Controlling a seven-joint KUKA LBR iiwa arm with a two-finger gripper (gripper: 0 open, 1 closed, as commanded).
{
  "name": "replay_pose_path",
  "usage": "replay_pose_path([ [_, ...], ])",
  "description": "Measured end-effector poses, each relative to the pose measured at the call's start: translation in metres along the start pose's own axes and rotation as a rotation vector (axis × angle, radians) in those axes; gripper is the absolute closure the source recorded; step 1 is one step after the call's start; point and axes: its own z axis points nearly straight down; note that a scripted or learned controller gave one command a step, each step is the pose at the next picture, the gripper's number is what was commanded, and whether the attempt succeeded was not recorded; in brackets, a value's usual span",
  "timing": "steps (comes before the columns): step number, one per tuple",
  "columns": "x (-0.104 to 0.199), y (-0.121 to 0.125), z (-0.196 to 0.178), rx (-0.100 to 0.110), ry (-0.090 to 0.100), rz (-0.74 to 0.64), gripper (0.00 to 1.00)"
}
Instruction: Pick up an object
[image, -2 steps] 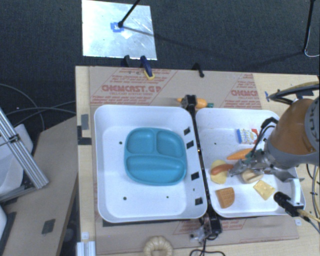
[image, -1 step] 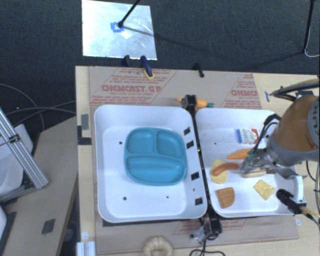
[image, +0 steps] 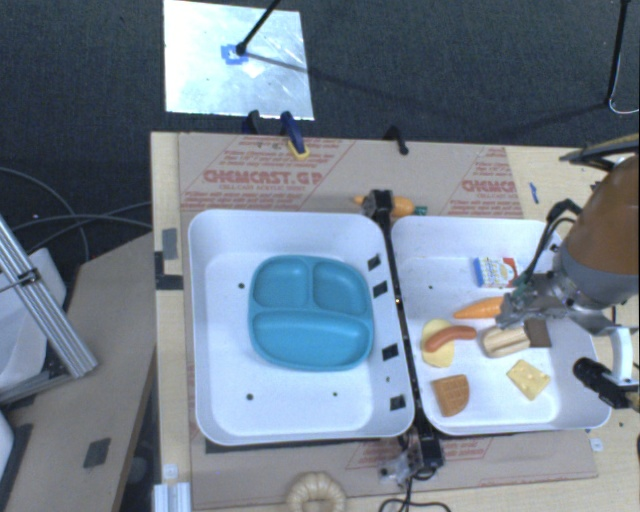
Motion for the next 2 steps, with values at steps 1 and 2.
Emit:
replay_pose_path([
  [1, -0.0003, -0.0016, -0.0636, -0.002, -0.001, 0.0, 1.0],
  [2, -0.0002, -0.0007, -0.0613, 0.003, 0.001, 0.0, 1.0],
])
